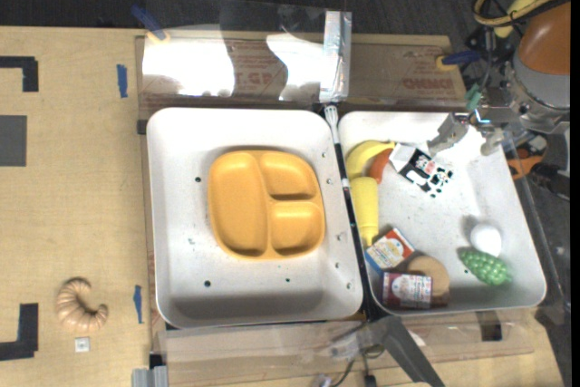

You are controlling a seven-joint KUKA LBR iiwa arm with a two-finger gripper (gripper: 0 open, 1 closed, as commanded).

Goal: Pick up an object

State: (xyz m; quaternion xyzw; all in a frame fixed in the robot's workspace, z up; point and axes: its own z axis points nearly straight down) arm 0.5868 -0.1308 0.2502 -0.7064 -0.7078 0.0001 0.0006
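My gripper point(471, 135) hangs over the back right corner of the right bin point(521, 222), fingers spread apart with nothing between them. Just left of it lies a small white box with black markings point(424, 169) next to an orange-red piece point(384, 164). A yellow banana point(364, 186) runs along the bin's left wall. Near the front lie a small carton point(388, 249), a brown round item point(431, 267), a dark red can point(410, 288), a white egg-like ball point(487, 240) and a green bumpy toy point(485, 267).
The left bin point(172, 195) holds a yellow divided plate point(265, 201). A clear plastic sheet point(245, 59) stands behind the bins. A tan croissant-shaped toy point(80, 304) lies on the bench at the front left. Cables hang at the upper right.
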